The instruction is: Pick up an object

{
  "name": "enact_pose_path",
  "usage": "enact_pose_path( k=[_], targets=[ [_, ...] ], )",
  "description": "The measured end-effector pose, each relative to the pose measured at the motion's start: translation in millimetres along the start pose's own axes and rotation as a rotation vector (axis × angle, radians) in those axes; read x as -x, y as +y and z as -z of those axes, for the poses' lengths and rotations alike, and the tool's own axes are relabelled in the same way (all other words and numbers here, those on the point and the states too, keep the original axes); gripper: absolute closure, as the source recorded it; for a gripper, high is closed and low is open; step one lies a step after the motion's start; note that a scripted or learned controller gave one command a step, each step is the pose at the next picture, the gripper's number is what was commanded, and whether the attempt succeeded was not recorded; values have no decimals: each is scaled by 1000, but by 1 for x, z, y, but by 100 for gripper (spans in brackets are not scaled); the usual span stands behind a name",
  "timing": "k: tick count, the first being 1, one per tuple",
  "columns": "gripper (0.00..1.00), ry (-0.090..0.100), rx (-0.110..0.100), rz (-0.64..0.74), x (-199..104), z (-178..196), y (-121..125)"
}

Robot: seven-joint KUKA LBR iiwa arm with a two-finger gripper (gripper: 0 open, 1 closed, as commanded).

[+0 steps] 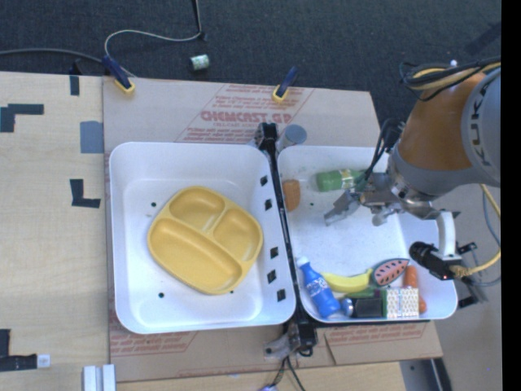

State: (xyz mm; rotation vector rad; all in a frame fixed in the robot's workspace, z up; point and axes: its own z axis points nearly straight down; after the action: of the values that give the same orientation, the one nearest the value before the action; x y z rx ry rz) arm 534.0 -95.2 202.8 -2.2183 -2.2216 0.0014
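Observation:
My gripper (pixel 358 208) hangs over the middle of the right bin (pixel 342 247), its two grey fingers spread apart and open with nothing between them. A green bottle (pixel 336 179) lies just beyond it near the bin's far wall. A small orange piece (pixel 291 194) rests by the divider. Along the near wall lie a blue bottle (pixel 315 290), a banana (pixel 350 282), a watermelon slice (pixel 390 271), a dark green block (pixel 368 305) and a white patterned packet (pixel 403 302).
The left bin (pixel 130 218) holds a yellow divided plate (pixel 206 238). Black clips (pixel 269 137) join the bins along the divider. The arm's orange band and grey body (pixel 444 137) overhang the right bin's far right corner. A cable loops on the dark floor beyond.

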Motion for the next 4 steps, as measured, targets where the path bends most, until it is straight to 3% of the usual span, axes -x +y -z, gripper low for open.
enact_pose_path(
  k=[1,2,3,4],
  targets=[
    [0,0,1,0,13,25,-50],
    [0,0,0,0,16,23,-50],
    [0,0,-1,-1,28,-5,-51],
    [0,0,-1,-1,62,-90,-51]
  ],
)
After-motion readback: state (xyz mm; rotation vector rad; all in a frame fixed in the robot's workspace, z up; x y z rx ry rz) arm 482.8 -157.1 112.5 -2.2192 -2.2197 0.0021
